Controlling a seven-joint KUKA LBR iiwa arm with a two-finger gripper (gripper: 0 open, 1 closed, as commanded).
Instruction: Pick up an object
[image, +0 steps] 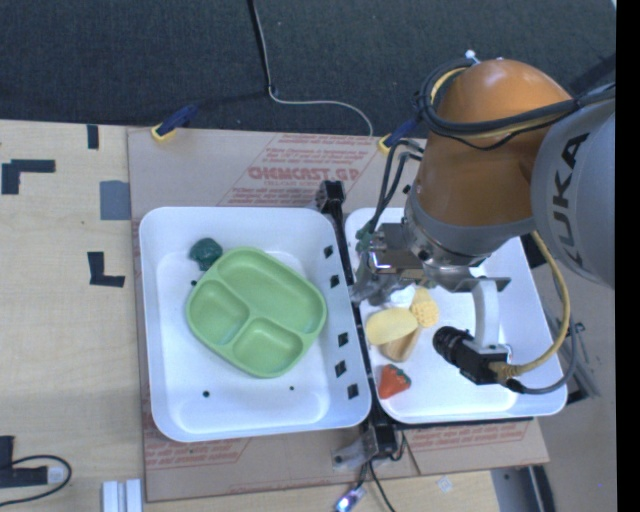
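Camera view: gripper (385, 283) fingertips arm-hidden.

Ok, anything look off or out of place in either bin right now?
Nothing looks spilled or broken. The green divided plate lies askew in the left bin, with a dark green item at its upper edge. The right bin's food pieces cluster near the divider.

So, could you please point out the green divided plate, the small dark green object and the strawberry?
green divided plate (256, 310): camera view, on its central ridge.
small dark green object (206, 252): camera view, its middle.
strawberry (393, 380): camera view, its red body.
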